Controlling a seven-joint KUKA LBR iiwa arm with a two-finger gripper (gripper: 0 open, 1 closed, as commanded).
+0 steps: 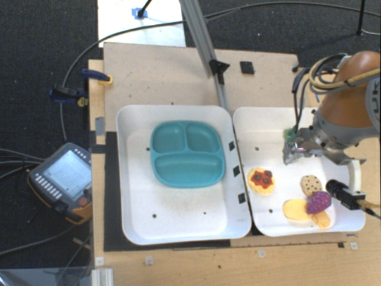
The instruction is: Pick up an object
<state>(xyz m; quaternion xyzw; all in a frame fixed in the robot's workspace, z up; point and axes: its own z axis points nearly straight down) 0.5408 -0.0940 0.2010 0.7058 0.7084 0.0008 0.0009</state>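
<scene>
Down in the right bin [262, 121], the things to pick from are gathered toward the near side. A small round tart-like piece with a yellow rim and red and dark topping [261, 180] lies nearest the wall shared with the other bin. Further right, a speckled cookie [309, 185] sits just above a purple grape cluster [318, 202], which rests against a flat yellow piece [296, 210]; a smaller tan-yellow piece [322, 220] pokes out just below the grapes.

The claw [296, 149] hangs over the upper middle of this bin, above and to the right of the tart and well apart from the cookie group. Nothing can be seen between its tips, and whether it is released or clenched cannot be told from this angle. Behind it the grey arm with the orange band [351, 100] reaches in from the right edge, cables looping over it.

The left bin [134, 177] holds a teal divided plate [188, 154] lying flat in its upper half. Both bins sit side by side, touching, on the pale tabletop [166, 70]. To the far left, off the tabletop, a handheld control pendant [62, 180] rests with its screen facing up.
</scene>
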